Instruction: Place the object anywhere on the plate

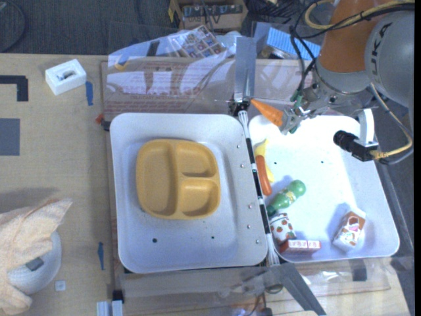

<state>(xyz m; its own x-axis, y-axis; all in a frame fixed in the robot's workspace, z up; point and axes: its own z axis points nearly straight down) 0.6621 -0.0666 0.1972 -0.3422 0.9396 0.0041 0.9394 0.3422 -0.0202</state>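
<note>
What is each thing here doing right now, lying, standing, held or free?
Yellow divided plastic plate: flat in left bin, nothing on it.
Orange toy carrot: between the tool fingers, above the right bin.
Green toy bottle: lying down.
Small white carton: tilted, free.

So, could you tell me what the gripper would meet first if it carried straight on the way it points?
Probably the orange carrot: the gripper points left toward it, almost touching, though depth is unclear.

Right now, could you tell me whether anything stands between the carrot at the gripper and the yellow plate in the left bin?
The gripper is above the right bin's top left corner, with the orange carrot at its tip. Between it and the yellow plate lie only the bins' adjoining rims, low ridges. Nothing else visibly blocks the way.
</note>
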